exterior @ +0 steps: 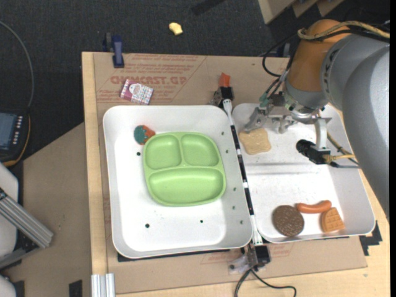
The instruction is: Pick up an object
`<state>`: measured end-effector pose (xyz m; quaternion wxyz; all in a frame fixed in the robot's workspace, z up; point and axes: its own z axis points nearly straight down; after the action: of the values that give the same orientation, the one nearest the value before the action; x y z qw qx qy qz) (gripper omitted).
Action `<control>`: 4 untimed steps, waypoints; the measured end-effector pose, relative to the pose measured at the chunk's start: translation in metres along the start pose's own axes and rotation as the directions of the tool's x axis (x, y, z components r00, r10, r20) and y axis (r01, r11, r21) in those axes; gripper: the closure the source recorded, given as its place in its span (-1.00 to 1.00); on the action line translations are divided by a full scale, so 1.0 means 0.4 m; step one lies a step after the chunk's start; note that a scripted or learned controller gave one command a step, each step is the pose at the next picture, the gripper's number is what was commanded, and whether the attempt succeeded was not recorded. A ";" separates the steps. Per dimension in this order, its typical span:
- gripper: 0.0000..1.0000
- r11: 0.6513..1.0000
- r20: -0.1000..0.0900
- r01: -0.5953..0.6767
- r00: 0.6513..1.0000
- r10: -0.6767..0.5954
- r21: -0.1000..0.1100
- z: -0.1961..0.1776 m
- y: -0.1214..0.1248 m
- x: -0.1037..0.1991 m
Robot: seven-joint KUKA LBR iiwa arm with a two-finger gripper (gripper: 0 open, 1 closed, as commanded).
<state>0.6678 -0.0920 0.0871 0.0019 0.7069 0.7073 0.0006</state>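
A pale tan bread-like slice (255,142) lies in the right bin (291,184), near that bin's far left corner. The tool (270,117) hangs just above the slice's far edge, low over the bin floor; its metal parts crowd together there, and whether it is spread or closed, or has hold of anything, cannot be told. Above it rises the arm's orange band (311,57) and grey body, coming in over the table's right edge. Along the right bin's near edge sit a round brown patty (288,220), an orange sausage (314,207) and a small orange waffle-like piece (331,221), close together. The left bin (124,184) holds a green divided plate (183,168) near its middle, with a small red and teal item (145,133) just beside the plate's far left corner. On the table's (185,79) far left part lies a small pink packet (136,91).
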 end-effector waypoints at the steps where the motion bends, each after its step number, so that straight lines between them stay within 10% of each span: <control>1: -1.00 1.000 -0.002 0.000 1.000 0.000 0.000 0.001 0.000 -0.007; 4: -1.00 1.000 0.000 -0.001 1.000 0.001 0.000 0.000 0.000 -0.002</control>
<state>0.6677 -0.0930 0.0869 0.0019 0.7072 0.7071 0.0007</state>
